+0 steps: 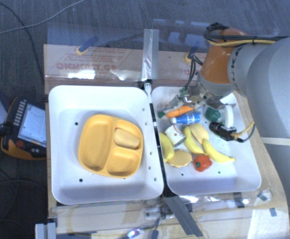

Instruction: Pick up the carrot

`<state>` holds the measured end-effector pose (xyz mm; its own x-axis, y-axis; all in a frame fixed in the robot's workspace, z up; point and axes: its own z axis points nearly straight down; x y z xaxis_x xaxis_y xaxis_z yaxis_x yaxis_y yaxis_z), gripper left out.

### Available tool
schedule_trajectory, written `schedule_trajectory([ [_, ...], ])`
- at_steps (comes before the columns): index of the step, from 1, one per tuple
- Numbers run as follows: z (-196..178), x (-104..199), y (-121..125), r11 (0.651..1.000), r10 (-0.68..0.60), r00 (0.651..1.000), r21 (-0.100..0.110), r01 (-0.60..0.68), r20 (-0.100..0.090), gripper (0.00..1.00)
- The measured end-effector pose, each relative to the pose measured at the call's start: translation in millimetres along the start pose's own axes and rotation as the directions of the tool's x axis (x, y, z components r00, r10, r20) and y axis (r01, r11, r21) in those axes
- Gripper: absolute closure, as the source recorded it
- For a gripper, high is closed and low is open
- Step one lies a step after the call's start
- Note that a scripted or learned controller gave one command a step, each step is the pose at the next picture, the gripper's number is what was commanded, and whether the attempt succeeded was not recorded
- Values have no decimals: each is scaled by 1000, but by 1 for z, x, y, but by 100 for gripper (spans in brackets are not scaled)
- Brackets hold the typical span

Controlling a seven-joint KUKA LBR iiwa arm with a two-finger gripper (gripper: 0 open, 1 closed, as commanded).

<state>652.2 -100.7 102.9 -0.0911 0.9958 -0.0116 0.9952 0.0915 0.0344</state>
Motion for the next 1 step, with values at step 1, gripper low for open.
schedule_trajectory([
  [1,1,1,2,952,305,952,3,-305,-11,0],
])
